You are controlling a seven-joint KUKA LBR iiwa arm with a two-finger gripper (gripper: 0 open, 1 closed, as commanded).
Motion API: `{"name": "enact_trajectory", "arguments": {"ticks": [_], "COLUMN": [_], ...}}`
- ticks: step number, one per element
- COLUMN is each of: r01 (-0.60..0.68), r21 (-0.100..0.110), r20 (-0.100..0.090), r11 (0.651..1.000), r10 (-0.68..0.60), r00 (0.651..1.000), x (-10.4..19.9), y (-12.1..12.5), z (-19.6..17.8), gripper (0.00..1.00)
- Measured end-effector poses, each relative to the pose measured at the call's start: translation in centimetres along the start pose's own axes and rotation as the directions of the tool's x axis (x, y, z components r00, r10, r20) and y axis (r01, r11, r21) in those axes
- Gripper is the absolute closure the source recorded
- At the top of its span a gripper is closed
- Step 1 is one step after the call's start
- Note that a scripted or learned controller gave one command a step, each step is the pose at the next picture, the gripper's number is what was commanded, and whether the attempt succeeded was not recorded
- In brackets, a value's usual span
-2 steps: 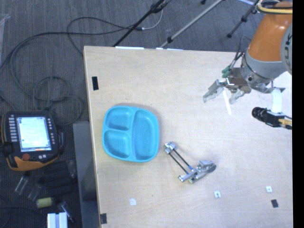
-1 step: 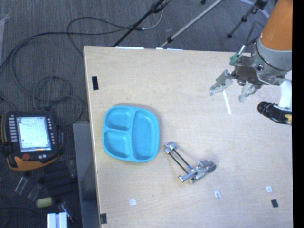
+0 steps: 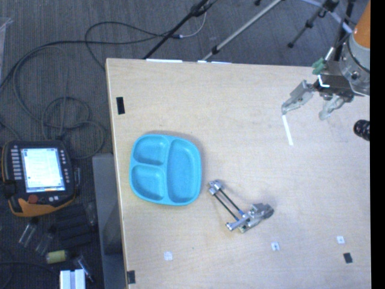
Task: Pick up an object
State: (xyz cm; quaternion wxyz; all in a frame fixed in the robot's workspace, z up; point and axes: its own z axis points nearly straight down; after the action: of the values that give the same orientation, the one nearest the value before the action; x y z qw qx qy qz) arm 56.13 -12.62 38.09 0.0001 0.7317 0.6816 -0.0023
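A blue divided plate (image 3: 166,169) lies on the wooden bench top, left of centre. Just to its right a metal tool with long thin bars and a clamp-like head (image 3: 239,208) lies flat. A thin white stick (image 3: 287,130) rests farther back on the right. My gripper (image 3: 310,106) hovers at the upper right, above and slightly right of the white stick, its two fingers spread open with nothing between them.
The bench's left edge (image 3: 114,179) drops to dark carpet with cables, a teach pendant (image 3: 40,174) and tripod legs (image 3: 258,11). Small black and white markers (image 3: 121,105) dot the bench surface.
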Motion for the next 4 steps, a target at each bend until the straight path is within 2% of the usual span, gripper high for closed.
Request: {"name": "enact_trajectory", "arguments": {"ticks": [1,2,3,4], "r01": [-0.054,-0.322,-0.698,-0.697], "r21": [0.001,0.002,0.003,0.005], "r20": [0.000,0.001,0.003,0.011], "r11": [0.999,0.947,0.716,0.717], "r10": [0.054,0.322,0.698,0.697], "r00": [0.999,0.947,0.716,0.717], "x": [-5.7,-3.8,1.4,1.5], "y": [4.3,9.3,10.7,10.8], "z": [-3.2,-5.1,-1.9,-2.5], "gripper": [0.00,0.00,0.00,1.00]}}
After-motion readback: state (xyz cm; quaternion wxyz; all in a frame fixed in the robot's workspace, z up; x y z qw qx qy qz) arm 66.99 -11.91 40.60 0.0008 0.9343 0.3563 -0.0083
